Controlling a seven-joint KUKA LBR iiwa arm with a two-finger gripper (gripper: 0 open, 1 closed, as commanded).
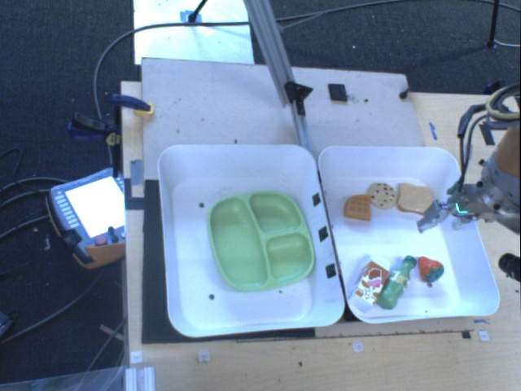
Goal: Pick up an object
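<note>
Two white bins (244, 157) sit side by side; toy foods cluster in the right one, toast slice (414, 197) nearest the gripper (444, 214), whose fingers look spread, holding nothing, probably poised to descend.

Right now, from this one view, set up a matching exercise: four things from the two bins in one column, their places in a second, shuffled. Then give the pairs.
Things:
1. green divided tray
2. round cookie
3. green bottle
4. strawberry

Places:
A. near edge of the right bin, between a red-and-white packet and a red fruit
B. middle of the left bin
C. right bin, nearest the bin's right wall, below the gripper
D. far half of the right bin, between a waffle-like square and a toast slice

Pairs: 1-B, 2-D, 3-A, 4-C
</note>
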